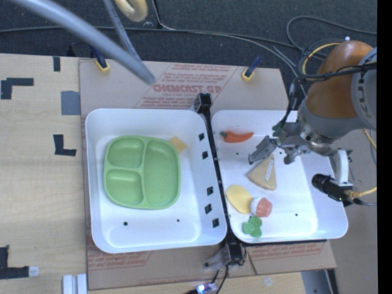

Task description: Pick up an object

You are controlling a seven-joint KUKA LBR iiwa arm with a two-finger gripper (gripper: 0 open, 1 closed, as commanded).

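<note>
My gripper (277,154) hangs spread over the right bin (306,216) near its far edge, just above the cheese wedge (263,175), with bare floor toward the right rim.

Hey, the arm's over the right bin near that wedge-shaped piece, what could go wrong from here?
1. The gripper sits at the upper tip of the cheese wedge; closing on that narrow tip might let it slip out.
2. The yellow piece, pink piece and green piece lie close together below the wedge, so a push downward may scatter them.
</note>
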